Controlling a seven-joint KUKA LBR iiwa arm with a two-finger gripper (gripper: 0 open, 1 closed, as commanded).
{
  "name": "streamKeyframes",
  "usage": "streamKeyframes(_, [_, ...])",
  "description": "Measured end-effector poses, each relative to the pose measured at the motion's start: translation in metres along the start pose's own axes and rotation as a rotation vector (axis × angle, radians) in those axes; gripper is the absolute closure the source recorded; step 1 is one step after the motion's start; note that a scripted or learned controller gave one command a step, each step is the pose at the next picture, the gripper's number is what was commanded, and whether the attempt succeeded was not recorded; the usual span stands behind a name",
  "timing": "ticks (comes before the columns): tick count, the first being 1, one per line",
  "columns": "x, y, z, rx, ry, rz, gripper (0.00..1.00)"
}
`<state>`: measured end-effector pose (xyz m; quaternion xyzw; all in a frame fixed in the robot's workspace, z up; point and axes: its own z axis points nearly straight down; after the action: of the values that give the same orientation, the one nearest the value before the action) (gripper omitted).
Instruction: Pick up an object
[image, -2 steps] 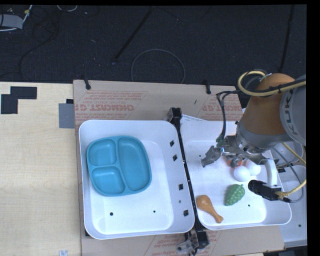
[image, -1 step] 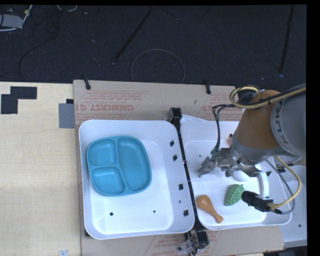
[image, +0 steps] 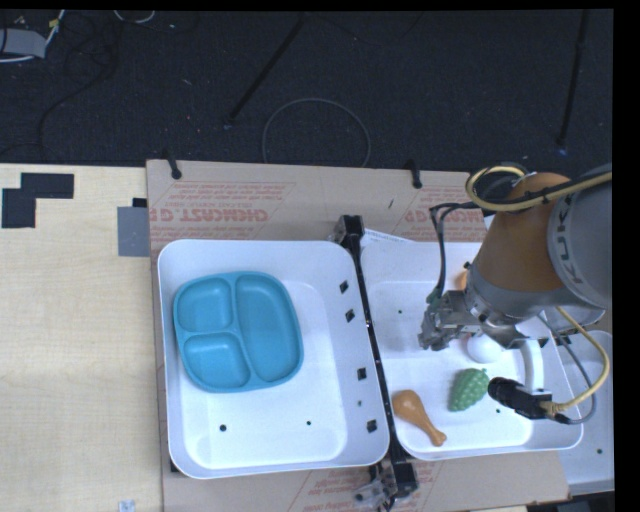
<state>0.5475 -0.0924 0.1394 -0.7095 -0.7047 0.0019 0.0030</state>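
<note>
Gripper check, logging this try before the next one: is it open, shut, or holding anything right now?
Gripper: cannot be told from this view. It sits low in the right bin, near a white object and a green toy; nothing is seen held.

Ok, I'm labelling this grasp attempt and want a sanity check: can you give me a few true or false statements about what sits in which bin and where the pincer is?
1. The blue divided plate lies in the left bin. True.
2. The green bumpy object lies in the left bin. False: it lies in the right bin, near the front.
3. The tan drumstick-shaped object lies in the right bin, left of the green one. True.
4. The pincer is over the blue plate. False: it is over the right bin.
5. A white rounded object sits just by the arm's wrist. True.
</note>
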Motion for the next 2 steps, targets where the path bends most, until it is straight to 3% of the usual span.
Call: streamKeyframes(2, [-0.006, -0.002, -0.086, -0.009, -0.002, -0.008, 1.00])
